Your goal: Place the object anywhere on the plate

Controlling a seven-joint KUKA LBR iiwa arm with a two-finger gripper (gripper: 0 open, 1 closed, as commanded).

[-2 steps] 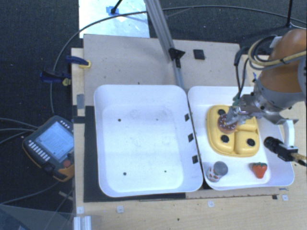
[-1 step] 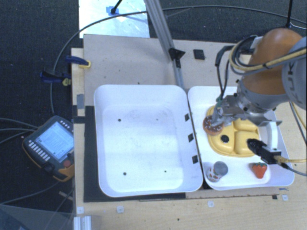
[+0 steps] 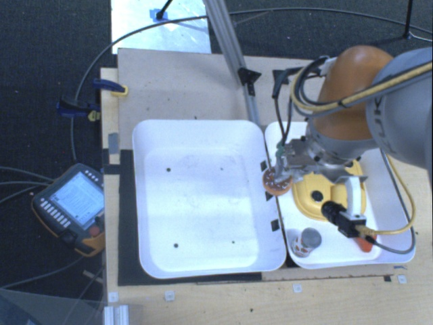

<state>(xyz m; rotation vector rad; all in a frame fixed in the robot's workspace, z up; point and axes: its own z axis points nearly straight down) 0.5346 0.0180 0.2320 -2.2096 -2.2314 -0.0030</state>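
At the far left you have the grey handheld teach pendant (image 3: 71,207) with its lit screen, lying on the dark floor beside the bench. Next comes the wide shallow white left bin (image 3: 199,198), its floor bare apart from a few small dark specks. Where the two bins meet, you can see a small round brown cookie-like disc with pale sprinkles (image 3: 275,182) sitting at the tip of the two-finger gripper (image 3: 280,175), over the left rim of the shallow white right bin (image 3: 391,181). You cannot tell from this view whether the fingers are closed on the disc or merely touching it; the metal wrist hardware hides them. Just to the right, the yellow plastic plate (image 3: 312,200) lies on the right bin's floor, partly under the gripper body, with the disc beside its left edge rather than on it. Near the bin's front edge stands a small cup-like object with a grey top (image 3: 306,241). Above all this hangs the grey arm with its orange band (image 3: 355,80).
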